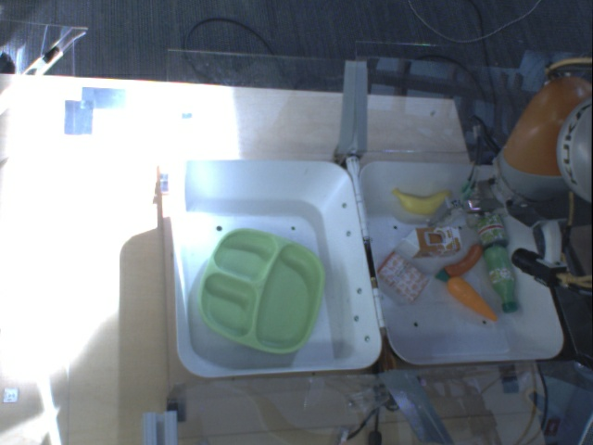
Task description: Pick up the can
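Green can [501,272] lies sideways in right bin [463,352], beside carrot [470,298]; likely light, stiff, slick, rolls easily, so take it across mid-body; your gripper [471,202] open or closed: cannot tell

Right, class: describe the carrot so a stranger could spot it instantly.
Find the right-hand white bin. Toward its near edge, beside the green bottle, lies the carrot. It alone is bright orange and tapers to a point.
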Available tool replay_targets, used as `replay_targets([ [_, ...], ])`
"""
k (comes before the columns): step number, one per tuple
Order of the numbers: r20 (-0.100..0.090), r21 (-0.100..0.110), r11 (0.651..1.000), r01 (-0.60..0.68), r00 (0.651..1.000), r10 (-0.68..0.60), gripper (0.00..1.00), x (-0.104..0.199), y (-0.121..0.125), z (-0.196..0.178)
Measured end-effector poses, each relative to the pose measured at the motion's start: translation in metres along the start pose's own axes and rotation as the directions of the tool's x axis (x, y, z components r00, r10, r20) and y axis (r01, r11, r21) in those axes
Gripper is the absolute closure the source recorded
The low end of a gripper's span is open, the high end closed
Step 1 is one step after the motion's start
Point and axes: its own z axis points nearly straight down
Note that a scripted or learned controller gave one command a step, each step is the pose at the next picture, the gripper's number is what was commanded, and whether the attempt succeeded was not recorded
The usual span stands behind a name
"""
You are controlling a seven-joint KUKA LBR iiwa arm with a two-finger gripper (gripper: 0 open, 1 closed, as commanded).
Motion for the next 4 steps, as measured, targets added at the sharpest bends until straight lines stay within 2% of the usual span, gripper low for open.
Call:
replay_targets([
  [1, 0.013, -0.005, 1.000, 0.004, 1.000, -0.004, 1.00, -0.003, 0.001, -0.013],
  [2, 0.022, 0.007, 1.000, -0.006, 1.000, 0.006, 1.00, 0.074, 0.057, -0.117],
  [3, 0.023, 0.009, 0.967, -0.253, 0.967, 0.253, 1.00, 0.141, 0.027, -0.092],
  [4, 0.021, 0.012, 0.997, 0.072, 0.997, -0.072, 1.00, 0.083, -0.008, -0.136],
])
